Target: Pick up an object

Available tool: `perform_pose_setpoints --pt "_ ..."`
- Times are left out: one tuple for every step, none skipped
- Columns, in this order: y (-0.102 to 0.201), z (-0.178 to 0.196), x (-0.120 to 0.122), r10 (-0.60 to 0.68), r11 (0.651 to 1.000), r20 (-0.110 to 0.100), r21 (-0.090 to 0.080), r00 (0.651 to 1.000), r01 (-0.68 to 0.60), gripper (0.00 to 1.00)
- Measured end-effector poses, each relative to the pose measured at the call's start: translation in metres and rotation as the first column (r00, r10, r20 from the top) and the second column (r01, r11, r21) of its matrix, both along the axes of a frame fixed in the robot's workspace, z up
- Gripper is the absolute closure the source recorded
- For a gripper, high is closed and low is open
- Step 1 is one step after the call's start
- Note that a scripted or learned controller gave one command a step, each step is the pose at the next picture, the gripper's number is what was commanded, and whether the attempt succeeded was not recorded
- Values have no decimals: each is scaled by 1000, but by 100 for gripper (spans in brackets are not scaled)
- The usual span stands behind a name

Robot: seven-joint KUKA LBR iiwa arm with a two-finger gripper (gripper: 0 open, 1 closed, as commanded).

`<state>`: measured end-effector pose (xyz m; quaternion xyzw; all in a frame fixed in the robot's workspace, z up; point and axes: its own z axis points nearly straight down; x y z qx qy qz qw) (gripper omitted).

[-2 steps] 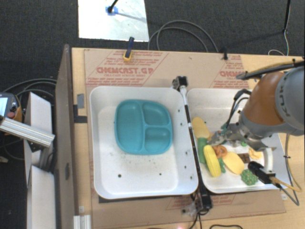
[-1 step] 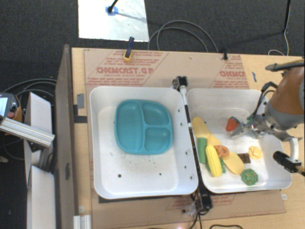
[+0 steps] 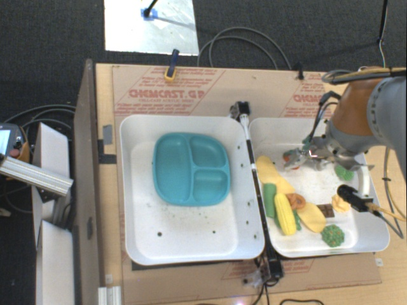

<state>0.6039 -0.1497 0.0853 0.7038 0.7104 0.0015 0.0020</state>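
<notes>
My gripper [image 3: 300, 157] hangs low over the back of the right bin [image 3: 375, 237], with the grey and orange arm reaching in from the right. A small red and green thing [image 3: 291, 161] lies right at the gripper's tip; whether it is gripped cannot be made out. Toy food lies in the front half of this bin: a pale yellow banana-like piece [image 3: 269, 171], a green pepper [image 3: 270, 199], a corn cob [image 3: 285, 213], an orange ring [image 3: 296, 201], a yellow slice [image 3: 312, 218], a brown block [image 3: 325, 211] and a broccoli floret [image 3: 332, 235].
In the left bin [image 3: 137, 234] lies a teal divided plate [image 3: 191, 169]. A green piece [image 3: 344, 172] and a small yellow piece [image 3: 339, 203] lie near the right bin's right wall, under the arm. A black divider [image 3: 253, 170] separates the bins.
</notes>
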Motion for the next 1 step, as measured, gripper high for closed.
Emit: perform_pose_setpoints --pt "35 0 33 -1 1000 1 1 1000 1 0"
